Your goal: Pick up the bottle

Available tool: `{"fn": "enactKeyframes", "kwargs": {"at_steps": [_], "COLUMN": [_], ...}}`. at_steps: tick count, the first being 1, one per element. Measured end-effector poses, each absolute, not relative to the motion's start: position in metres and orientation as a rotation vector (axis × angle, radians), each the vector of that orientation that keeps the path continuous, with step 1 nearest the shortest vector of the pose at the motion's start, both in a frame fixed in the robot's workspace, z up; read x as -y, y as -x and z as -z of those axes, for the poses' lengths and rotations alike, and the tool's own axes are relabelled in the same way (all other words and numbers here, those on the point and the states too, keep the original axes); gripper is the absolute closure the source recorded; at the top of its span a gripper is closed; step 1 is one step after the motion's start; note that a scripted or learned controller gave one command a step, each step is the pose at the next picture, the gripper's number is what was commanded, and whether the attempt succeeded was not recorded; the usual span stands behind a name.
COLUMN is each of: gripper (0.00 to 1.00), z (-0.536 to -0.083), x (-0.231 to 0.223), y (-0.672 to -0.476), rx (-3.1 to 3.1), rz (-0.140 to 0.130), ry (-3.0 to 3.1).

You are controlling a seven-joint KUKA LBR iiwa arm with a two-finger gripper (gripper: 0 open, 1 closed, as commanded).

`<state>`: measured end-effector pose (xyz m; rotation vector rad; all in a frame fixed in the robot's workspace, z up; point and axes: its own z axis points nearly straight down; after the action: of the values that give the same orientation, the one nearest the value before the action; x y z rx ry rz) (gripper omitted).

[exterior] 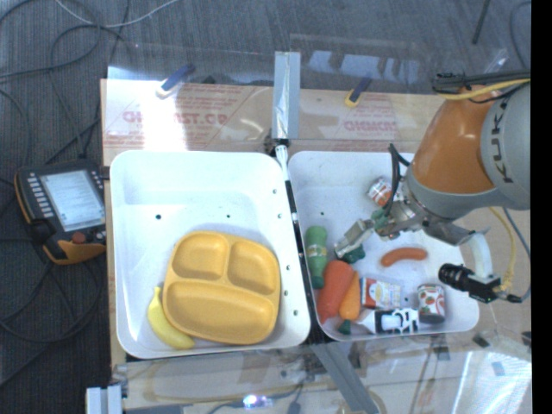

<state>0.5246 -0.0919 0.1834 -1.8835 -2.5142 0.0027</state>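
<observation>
The green bottle [316, 253] lies in the right bin [345, 175], hard against its left wall, with the carrot [335, 290] touching its lower end. The gripper [355, 238] hangs just to the bottle's right — its fingers look spread and bare, though the view there is too small to be sure. Near it lie a sausage [404, 255], a small can [379, 191] and cartons. The left bin [172, 179] holds a yellow divided plate [224, 287] over a banana [166, 324].

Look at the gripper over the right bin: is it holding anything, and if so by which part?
Nothing shows between the gripper's fingers; it hovers open just right of the green bottle.
</observation>
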Motion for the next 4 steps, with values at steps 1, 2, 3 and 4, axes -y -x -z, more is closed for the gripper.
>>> {"fn": "enactKeyframes", "kwargs": {"at_steps": [1,2,3,4], "gripper": [0.00,1.00,0.00,0.00], "z": [-0.097,-0.104,-0.105,-0.092], "x": [0.113,0.109,0.111,0.115], "y": [-0.546,-0.545,-0.545,-0.603], "rx": [2.591,2.586,2.586,2.727], "rz": [-0.005,-0.001,-0.005,-0.011], "ry": [1.802,1.794,1.797,1.586]}}
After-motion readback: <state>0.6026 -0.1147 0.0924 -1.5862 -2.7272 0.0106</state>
